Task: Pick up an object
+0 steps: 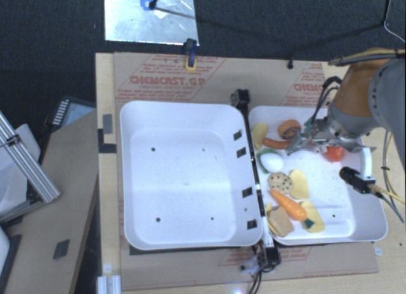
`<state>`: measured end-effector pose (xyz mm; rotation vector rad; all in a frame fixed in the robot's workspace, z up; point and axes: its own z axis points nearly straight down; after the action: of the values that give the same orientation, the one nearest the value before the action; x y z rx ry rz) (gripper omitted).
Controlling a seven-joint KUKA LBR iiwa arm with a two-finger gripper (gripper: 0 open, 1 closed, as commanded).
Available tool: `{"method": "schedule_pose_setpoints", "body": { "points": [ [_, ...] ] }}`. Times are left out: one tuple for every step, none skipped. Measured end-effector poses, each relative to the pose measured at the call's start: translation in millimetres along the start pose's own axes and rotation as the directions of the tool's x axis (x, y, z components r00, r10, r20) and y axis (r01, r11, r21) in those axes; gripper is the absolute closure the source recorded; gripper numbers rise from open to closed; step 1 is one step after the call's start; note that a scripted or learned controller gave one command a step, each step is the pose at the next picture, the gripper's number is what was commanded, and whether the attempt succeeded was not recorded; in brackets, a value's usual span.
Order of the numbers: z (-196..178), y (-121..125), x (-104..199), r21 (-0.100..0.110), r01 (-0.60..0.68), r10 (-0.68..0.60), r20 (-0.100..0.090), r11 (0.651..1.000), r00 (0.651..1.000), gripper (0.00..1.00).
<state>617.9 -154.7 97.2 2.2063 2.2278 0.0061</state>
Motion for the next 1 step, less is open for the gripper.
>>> {"method": "schedule_pose_setpoints", "body": {
  "points": [
    [12.8, 45.0, 70.5, 0.015, -0.002, 0.002, -0.001, 1.000, 1.000, 0.00]
  ]
}}
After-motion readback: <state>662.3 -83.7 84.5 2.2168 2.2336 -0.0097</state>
